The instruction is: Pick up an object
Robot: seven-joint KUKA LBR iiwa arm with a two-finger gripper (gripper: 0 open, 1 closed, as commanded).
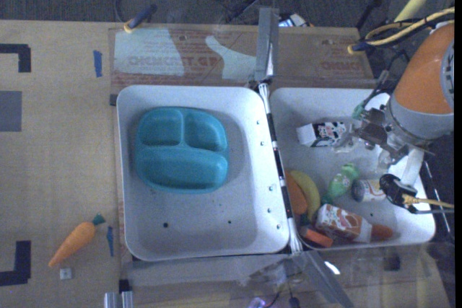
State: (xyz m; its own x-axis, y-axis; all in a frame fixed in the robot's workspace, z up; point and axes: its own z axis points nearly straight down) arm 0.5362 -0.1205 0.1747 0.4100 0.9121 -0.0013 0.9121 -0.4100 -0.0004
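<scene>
Crowding right bin (426,227) — banana (309,189), milk carton (323,133), juice box (343,222); jaws (359,132) state unclear.

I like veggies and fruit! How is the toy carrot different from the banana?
The carrot is orange with a green top; the banana is yellow. The carrot lies outside on the bench; the banana sits in the right bin among other things. The carrot looks straight, the banana curved. Both look like toy food.
</scene>
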